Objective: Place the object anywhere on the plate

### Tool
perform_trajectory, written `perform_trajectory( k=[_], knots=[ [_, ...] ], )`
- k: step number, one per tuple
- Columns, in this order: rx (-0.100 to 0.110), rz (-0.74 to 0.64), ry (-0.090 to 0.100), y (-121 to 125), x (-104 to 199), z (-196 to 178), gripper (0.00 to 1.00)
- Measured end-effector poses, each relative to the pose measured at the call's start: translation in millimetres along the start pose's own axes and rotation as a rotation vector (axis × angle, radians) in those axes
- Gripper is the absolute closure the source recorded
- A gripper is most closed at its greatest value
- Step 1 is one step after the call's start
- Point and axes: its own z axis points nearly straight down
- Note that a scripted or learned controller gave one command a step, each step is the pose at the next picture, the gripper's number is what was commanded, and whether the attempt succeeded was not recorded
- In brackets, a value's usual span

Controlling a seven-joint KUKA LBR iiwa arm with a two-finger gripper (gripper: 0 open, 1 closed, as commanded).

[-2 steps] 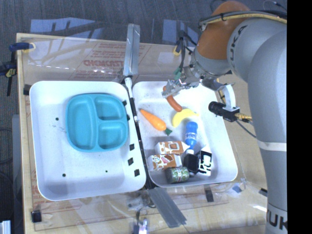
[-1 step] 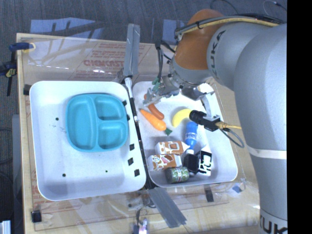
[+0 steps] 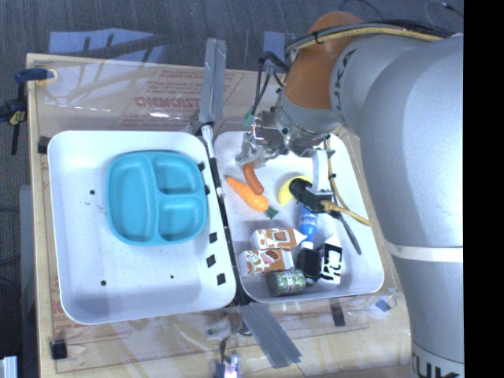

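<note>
The blue plate (image 3: 154, 197), split into compartments, lies in the left bin (image 3: 79, 290). My gripper (image 3: 257, 151) hangs low over the back left part of the right bin (image 3: 362, 278). It is directly above the upper end of a small red sausage (image 3: 253, 179). An orange carrot (image 3: 247, 194) lies right beside the sausage on its near side. I cannot tell whether the gripper touches the sausage. The arm's orange band (image 3: 315, 69) and grey body fill the right side of the view.
More things crowd the right bin: a yellow piece (image 3: 285, 190), a blue bottle (image 3: 308, 226), two brown-and-white cartons (image 3: 270, 250), a green can (image 3: 287, 283) and a black-and-white object (image 3: 327, 262). A ridge (image 3: 214, 211) divides the bins.
</note>
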Motion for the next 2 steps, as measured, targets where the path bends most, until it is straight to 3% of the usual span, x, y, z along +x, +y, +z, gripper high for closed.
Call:
perform_trajectory(
  k=[1, 2],
  knots=[
    [0.000, -0.072, 0.001, 10.2, 84.7, 4.3, 1.00],
    [0.000, -0.072, 0.001, 10.3, 84.3, 4.2, 0.00]
  ],
)
